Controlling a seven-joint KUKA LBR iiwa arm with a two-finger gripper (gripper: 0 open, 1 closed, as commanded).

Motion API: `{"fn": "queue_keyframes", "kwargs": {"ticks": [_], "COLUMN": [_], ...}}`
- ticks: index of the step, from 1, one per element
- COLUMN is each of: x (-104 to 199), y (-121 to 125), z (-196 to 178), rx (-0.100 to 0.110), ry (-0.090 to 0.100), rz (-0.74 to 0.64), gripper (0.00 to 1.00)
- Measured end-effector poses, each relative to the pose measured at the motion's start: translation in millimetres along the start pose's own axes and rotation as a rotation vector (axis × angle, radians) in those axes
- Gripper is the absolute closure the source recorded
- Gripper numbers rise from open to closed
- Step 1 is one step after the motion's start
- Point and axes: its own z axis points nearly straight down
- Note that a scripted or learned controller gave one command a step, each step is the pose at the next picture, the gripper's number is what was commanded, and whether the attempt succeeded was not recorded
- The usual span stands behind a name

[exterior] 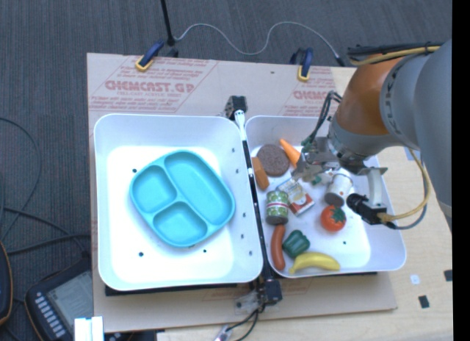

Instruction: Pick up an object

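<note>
My gripper [311,168] is low in the right bin [382,255], over its middle part. Around it lie toy foods: a brown round patty [273,159], an orange wedge [292,153], a carrot [261,174], a green can [277,206] and a small red and white box [300,202]. A white cylinder with a dark end [337,188] lies just right of the gripper. Nearer the front are a tomato [333,218], a green pepper [295,243], a red sausage [277,245] and a banana [316,262].
The left bin [110,244] holds a blue divided plate [181,197]. The arm's orange band [365,101] and grey body cover the right bin's far right corner. A black clamp [236,104] sits at the wall between the bins, and cables run along the board's back edge.
</note>
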Motion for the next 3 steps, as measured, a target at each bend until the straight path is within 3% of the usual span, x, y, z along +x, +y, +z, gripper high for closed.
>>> {"fn": "queue_keyframes", "kwargs": {"ticks": [1, 2, 3], "x": [0.0, 14.0, 13.4], "y": [-0.1, -44.4, -43.4], "z": [0.1, 38.4, 27.6], "rx": [0.000, 0.001, -0.001], "ry": [0.000, 0.002, 0.001], "rz": [0.000, 0.001, 0.001], "gripper": [0.00, 0.00, 1.00]}}
